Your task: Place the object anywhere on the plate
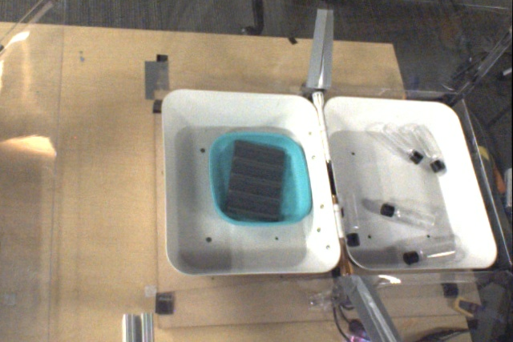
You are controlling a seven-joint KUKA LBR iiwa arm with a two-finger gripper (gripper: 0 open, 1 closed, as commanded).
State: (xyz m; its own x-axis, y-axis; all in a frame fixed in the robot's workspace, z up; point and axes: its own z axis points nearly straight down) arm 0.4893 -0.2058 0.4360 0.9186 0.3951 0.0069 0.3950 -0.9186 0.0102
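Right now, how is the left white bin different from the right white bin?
The left bin holds a turquoise plate with a dark ridged block lying on it; the right bin holds several clear tubes with black caps. The left bin's contents sit together in the middle; the right bin's tubes are scattered. Both bins are white, shallow and have rounded corners.

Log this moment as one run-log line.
dark ribbed block: lying on teal plate | plate: in left bin | right bin: clear tubes with black caps | placement: looks done

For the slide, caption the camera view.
Dark ridged block lying on the teal plate in the left white bin; several clear black-capped tubes scattered in the right white bin.
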